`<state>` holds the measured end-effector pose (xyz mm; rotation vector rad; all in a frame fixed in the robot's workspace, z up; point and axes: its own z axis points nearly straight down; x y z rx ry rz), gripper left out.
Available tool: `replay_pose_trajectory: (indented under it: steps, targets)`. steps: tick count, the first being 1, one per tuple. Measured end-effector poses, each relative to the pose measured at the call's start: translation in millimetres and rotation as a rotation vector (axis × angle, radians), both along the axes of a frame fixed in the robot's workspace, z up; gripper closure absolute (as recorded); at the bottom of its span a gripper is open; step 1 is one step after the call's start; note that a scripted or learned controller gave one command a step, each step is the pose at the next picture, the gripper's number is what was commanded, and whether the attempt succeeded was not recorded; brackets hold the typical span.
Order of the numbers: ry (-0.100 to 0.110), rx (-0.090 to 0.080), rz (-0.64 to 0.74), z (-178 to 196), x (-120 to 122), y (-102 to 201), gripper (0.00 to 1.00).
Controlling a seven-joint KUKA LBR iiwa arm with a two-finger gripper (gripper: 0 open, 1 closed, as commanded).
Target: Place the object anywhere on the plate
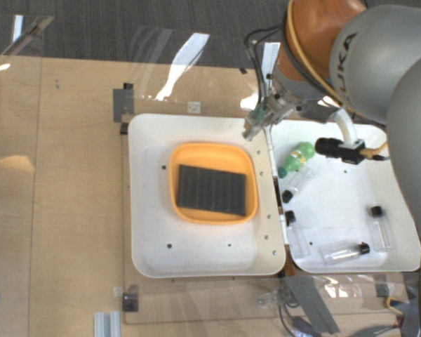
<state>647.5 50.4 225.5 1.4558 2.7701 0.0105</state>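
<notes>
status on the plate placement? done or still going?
Looks done: a dark ribbed rectangular object lies flat on the orange plate in the left bin. In hand: nothing visible; the gripper sits at that bin's top right corner. Left: clear tubes and a green item sit in the right bin.

The grey arm [386,69] fills the upper right of the frame, its bulky links running down the right edge. The orange band [319,20] sits at top centre-right, above the wrist. From there the wrist slants down and left, ending in the gripper [255,128] just right of the frame's centre, in the upper half, tip pointing down-left.
</notes>
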Motion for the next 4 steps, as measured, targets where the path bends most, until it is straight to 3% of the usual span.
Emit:
replay_pose_trajectory:
  steps: [1, 2, 3, 4]
  targets:
    - [0.0, 0.0, 0.0, -0.1, -0.1, 0.3, 0.0]
    - [-0.008, 0.0, 0.006, 12.3, 1.6, 1.4, 1.0]
    - [0.009, 0.001, 0.036, -40.6, -50.5, 15.1, 1.0]
    - [0.009, 0.001, 0.036, -40.5, -50.4, 14.9, 0.0]
